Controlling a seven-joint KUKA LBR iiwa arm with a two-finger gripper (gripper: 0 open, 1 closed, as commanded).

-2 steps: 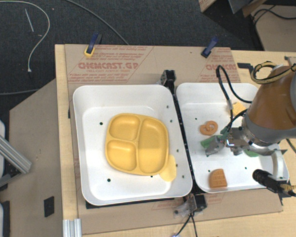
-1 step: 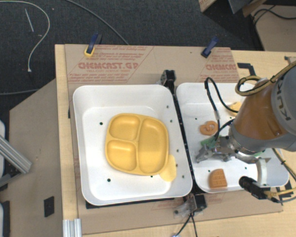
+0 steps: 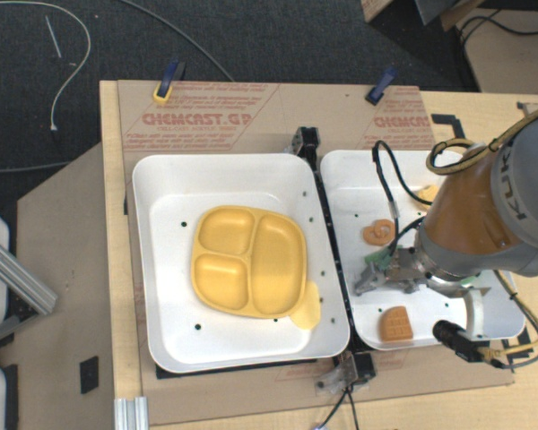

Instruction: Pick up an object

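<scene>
Centrally, the gripper (image 3: 377, 274) in the right bin (image 3: 359, 325) (finger state cannot be told). Orange ridged block (image 3: 395, 323) at its 5 o'clock, near the front rim; round swirled piece (image 3: 378, 233) at 12, floor between them bare.

Two white bins sit side by side, the left bin (image 3: 161, 240) and the right bin (image 3: 350, 186), both glossy white with tiny dark dots. In the left one lies a yellow divided plate (image 3: 248, 260), a paler yellow piece (image 3: 307, 308) at its lower corner. The right one shows a tan-orange swirled cookie (image 3: 378, 233) and an orange-brown cracker (image 3: 395, 323), plus a fleck of green (image 3: 377, 260) near the grey metal end effector (image 3: 377, 274). The arm (image 3: 484, 213) runs orange-brown into grey, with black cables (image 3: 383, 170) looping over it. The surface (image 3: 125, 267) is pale wood under cardboard (image 3: 251, 119) printed with red lettering, pinned by blue clamps (image 3: 168, 80). The floor (image 3: 36, 61) is dark charcoal carpet with a thin white wire (image 3: 76, 25).
</scene>
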